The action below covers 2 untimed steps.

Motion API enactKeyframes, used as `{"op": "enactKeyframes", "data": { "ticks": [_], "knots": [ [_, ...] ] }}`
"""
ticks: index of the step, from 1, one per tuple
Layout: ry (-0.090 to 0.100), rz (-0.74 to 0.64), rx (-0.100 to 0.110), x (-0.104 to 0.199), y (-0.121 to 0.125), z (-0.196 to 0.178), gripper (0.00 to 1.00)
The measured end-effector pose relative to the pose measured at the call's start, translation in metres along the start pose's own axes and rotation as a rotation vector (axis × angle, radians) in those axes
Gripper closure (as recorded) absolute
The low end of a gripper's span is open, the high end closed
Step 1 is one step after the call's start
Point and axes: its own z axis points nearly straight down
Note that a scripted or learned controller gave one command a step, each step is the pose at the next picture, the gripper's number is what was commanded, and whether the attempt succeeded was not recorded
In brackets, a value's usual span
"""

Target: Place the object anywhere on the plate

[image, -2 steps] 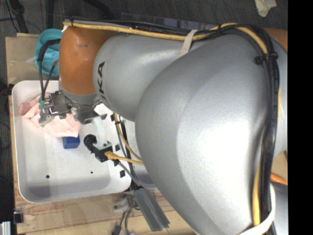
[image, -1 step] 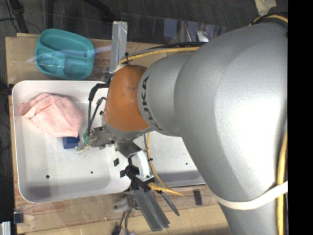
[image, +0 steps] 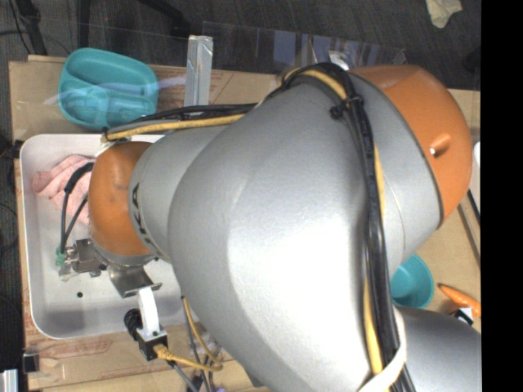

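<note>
The grey arm [image: 286, 235] fills the near view, its orange band [image: 114, 198] over the left white bin [image: 37, 300]. The gripper [image: 122, 280] hangs below the band, low in that bin; whether it is open or closed cannot be told. A pink object [image: 57, 174] lies at the bin's far end, apart from the gripper. Beyond sits 1 teal item [image: 106, 84].

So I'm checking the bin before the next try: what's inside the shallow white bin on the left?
The shallow white bin holds a pale pink crumpled object at its far corner. The grey arm with the orange band covers the bin's right part, so anything there is hidden.
</note>
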Motion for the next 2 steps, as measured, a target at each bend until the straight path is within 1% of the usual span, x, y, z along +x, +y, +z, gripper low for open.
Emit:
{"op": "enactKeyframes", "data": {
  "ticks": [1, 2],
  "knots": [
    [0.001, -0.070, -0.002, -0.035, -0.003, -0.071, 0.00],
    [0.000, -0.095, -0.001, -0.006, 0.001, 0.014, 0.00]
  ]
}}
